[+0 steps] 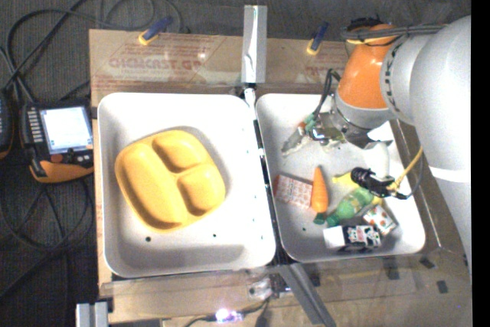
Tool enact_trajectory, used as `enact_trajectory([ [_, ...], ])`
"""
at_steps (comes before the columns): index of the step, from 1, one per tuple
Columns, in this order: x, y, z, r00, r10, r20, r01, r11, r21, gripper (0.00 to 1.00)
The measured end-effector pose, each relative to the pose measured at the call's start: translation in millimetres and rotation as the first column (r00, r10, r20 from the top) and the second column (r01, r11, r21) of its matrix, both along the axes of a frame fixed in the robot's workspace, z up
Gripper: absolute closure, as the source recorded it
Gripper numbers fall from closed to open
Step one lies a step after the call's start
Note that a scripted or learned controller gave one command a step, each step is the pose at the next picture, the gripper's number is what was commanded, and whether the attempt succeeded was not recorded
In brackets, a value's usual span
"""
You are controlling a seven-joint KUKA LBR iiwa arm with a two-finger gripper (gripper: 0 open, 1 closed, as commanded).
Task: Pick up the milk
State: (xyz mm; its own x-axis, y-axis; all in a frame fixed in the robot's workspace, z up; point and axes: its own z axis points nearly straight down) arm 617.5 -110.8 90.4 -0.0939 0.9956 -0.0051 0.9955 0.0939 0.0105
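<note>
The milk (358, 235) is a small carton with a black-and-white cow print and a red patch, lying on its side at the front of the right bin (268, 165). My gripper (304, 142) hangs over the back left part of that bin, well away from the carton. It is open and nothing sits between its fingers. A green bottle (349, 206) lies just behind the milk and touches it.
An orange carrot (319, 191) and a pink patterned packet (290, 190) lie between the gripper and the milk. A yellow divided plate (170, 178) rests in the left bin (115, 256). The grey arm covers the right bin's back right corner.
</note>
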Motion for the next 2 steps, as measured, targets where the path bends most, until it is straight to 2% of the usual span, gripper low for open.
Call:
enact_trajectory([
  [1,24.2,12.1,-0.7,0.857,-0.515,0.000,0.515,0.857,0.003,0.00],
  [2,26.4,-26.6,-0.8,0.742,-0.670,-0.004,0.670,0.742,0.008,0.00],
])
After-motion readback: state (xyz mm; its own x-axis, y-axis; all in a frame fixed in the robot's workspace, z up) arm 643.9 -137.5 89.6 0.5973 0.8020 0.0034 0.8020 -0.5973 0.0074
